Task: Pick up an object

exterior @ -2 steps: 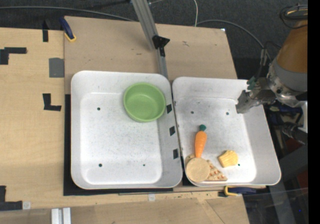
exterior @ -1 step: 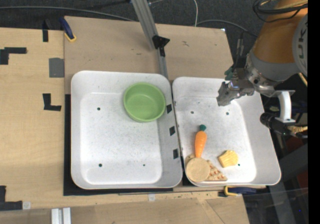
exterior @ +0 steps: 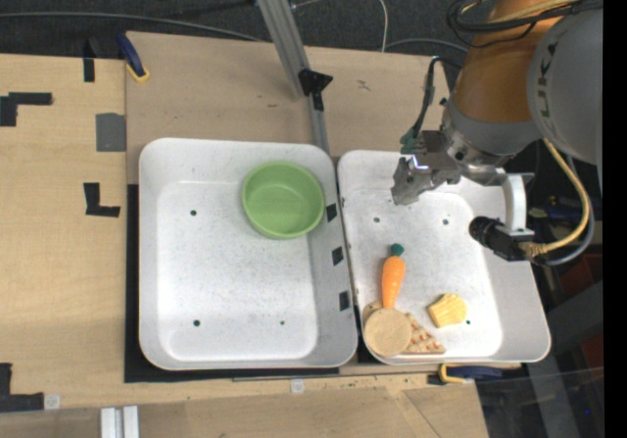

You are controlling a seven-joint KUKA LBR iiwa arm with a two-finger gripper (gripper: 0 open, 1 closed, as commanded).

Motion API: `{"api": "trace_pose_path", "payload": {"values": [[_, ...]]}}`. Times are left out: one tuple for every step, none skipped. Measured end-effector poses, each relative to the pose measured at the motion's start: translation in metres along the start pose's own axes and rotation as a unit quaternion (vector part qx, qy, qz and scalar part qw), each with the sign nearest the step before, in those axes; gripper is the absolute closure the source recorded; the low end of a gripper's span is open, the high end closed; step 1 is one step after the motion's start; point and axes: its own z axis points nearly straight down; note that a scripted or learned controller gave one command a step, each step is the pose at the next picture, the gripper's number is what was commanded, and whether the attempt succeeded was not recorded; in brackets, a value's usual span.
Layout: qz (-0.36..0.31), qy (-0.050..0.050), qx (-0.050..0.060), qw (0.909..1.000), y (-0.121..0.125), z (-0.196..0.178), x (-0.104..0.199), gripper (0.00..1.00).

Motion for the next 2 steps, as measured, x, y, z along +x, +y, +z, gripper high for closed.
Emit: {"api": "trace_pose_path", "payload": {"values": [[-0.001, 0.000, -0.001, 1.0000, 0.008, 0.004, 0.055, 1.00], [-0.001, 0.000, 0.000, 1.0000, 0.022, 0.019, 0.108, 1.00]]}}
